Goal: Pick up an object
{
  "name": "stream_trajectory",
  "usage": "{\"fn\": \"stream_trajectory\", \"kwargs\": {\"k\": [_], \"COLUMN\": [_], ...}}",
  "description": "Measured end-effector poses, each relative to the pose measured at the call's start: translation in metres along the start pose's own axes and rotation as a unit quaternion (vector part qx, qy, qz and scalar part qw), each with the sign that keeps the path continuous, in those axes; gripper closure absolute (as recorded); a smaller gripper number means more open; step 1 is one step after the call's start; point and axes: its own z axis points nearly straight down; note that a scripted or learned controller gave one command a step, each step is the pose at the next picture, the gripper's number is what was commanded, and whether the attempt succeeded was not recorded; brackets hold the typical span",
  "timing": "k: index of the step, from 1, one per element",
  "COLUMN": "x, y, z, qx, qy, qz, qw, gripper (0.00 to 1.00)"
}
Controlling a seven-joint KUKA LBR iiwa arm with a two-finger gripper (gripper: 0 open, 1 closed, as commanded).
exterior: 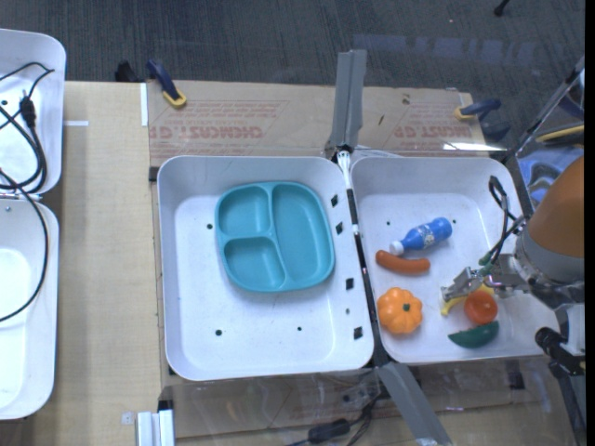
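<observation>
Two shallow white plastic bins sit side by side on the pale wooden desk [102, 249], with a sheet of brown cardboard [251, 119] under their far edges. The left bin [186, 342] carries a teal plastic plate with three compartments [275, 235], lying flat near its middle. The right bin [418, 189] carries the small things: a blue and white plastic bottle [423, 235] lying on its side, a reddish-orange toy sausage [403, 263] just in front of it, and a round orange toy pumpkin [400, 310] nearer the front wall. Toward the bin's right side the grey arm with its orange band [561, 214] reaches in, and its metal gripper [468, 286] hangs low over a cluster of a round red toy tomato [481, 307], a dark green toy pepper [472, 335] lying just in front of it, and a sliver of something yellow [451, 303] at the tomato's left. The jaws sit right at the top of the tomato, close enough to look like touching, but from here I cannot tell whether they are released or clenched, nor whether anything sits between them. Two blue clamps [164, 82] grip the cardboard's far corners.
</observation>
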Motion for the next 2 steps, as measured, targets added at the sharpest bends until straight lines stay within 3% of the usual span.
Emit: {"fn": "stream_trajectory", "kwargs": {"k": [1,2], "x": [0.0,0.041], "y": [0.0,0.053], "z": [-0.009,-0.102], "qx": [0.0,0.0], "qy": [0.0,-0.001], "qz": [0.002,-0.002], "qw": [1.0,1.0], "gripper": [1.0,1.0]}}
